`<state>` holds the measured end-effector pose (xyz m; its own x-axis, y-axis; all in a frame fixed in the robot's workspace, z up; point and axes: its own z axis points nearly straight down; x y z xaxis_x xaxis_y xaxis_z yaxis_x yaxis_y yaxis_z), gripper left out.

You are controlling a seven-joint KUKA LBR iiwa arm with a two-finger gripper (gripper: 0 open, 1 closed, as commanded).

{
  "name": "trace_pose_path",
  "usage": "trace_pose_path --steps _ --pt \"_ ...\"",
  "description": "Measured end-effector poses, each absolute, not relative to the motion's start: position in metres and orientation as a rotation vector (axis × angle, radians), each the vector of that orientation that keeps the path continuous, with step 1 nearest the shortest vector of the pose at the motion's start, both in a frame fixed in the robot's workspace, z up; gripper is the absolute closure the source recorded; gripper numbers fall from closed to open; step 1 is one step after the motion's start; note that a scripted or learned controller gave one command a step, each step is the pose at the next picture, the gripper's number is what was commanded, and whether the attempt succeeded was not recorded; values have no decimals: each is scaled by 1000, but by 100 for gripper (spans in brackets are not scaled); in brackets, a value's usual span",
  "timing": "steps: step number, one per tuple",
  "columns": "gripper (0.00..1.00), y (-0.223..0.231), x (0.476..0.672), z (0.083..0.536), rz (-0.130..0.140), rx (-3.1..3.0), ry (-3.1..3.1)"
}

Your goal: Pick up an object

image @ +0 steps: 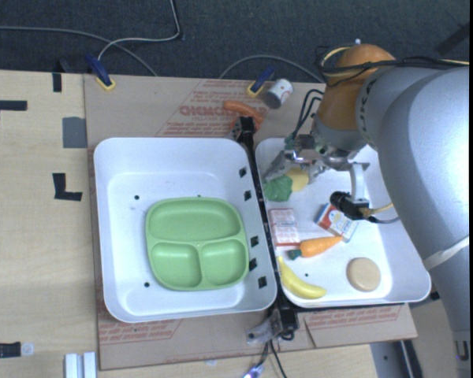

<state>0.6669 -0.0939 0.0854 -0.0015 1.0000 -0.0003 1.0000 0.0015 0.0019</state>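
Observation:
My gripper [293,167] hangs low over the far left corner of the right bin [402,278], with the grey arm and its orange band [343,93] above it. Right under it lie a green broccoli-like piece [277,189] and a small yellow object [299,182], both partly hidden by the gripper. Whether it touches either one I cannot make out. Closer to the front of that bin lie a red-and-white card [284,227], an orange-and-white packet [335,217], a carrot [318,247], a banana [299,284] and a round tan biscuit [363,274].
The left bin [118,172] holds a green divided plate [197,241]. The black divider [256,211] between the bins runs just left of the gripper. Behind the bins, cables, clips and a small grey roll [277,93] lie on the cardboard.

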Motion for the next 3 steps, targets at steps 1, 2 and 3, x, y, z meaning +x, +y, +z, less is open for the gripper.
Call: trace_pose_path --steps 1,2,3 --pt "100 -95 674 108 24 2205 2209" --pt "100 -44 647 185 1 2219 2224" --pt "100 -11 616 186 -5 2216 2210"
